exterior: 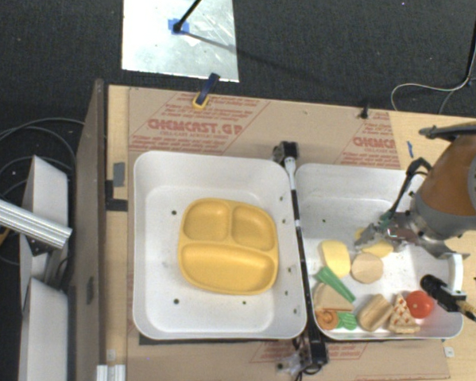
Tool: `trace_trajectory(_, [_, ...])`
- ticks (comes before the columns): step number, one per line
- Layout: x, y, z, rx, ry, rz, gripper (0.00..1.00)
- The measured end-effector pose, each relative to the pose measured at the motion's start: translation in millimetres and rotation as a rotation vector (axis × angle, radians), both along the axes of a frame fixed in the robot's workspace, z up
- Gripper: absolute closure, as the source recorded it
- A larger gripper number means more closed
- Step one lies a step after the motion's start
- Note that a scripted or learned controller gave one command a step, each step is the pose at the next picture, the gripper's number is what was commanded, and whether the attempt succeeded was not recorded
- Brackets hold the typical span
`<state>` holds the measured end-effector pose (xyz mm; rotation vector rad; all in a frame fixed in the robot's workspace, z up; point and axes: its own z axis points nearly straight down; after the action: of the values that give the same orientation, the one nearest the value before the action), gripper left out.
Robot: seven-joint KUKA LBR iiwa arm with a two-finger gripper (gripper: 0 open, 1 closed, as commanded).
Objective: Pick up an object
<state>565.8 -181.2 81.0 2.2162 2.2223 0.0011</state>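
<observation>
In the camera view, the grey arm with its orange band (453, 185) reaches in from the right over the right-hand shallow white bin (341, 191). The two-finger gripper (381, 233) hangs low above a cluster of toy food near the bin's front. Whether its jaws are apart or together cannot be told here, since dark metal and shadow blur them. Nothing is visibly clamped between them, so the pick looks not yet made; closing on a piece and lifting it remain to be done.

Nearest the gripper lies a round tan disc like a biscuit (367, 268), just below it, flat and with no clear long axis. Beside the disc to the left sits a pale yellow wedge of cheese (335, 257), its long axis running roughly from back to front of the bin. A green bean-like strip (334, 284) slants from upper left to lower right.

The left-hand white bin (153, 221) holds a yellow divided plastic plate (227, 246).
</observation>
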Motion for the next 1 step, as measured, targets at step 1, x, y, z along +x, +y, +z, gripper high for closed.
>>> trace_trajectory(1, [109.2, -25.6, 38.7, -0.004, -0.014, 0.006, 0.00])
